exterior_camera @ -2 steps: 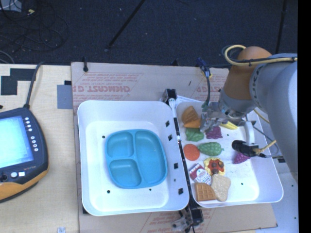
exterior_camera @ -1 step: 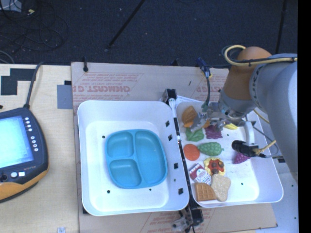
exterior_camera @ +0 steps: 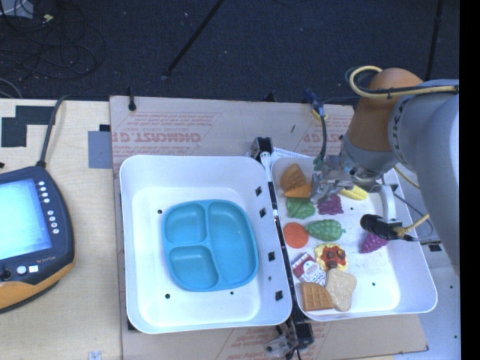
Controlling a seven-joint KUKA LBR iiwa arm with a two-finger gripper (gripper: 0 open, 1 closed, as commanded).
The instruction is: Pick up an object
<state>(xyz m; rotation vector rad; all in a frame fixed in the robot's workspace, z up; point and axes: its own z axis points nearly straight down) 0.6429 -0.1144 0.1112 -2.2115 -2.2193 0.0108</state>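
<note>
Holding toy foods [exterior_camera: 324,229], right bin [exterior_camera: 420,291]; left bin [exterior_camera: 139,276], blue tray [exterior_camera: 208,244].

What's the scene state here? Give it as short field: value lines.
left bin: holds a blue divided plate
right bin: holds a pile of toy food
toy food seen: orange wedge, green leaf, red-orange disc, waffle, toast slice, purple grapes
arm: reaches in from the right, over the right bin's far end
gripper: down among the toys near the orange wedge
grasp: cannot tell
off bench: handheld screen unit at left
</note>
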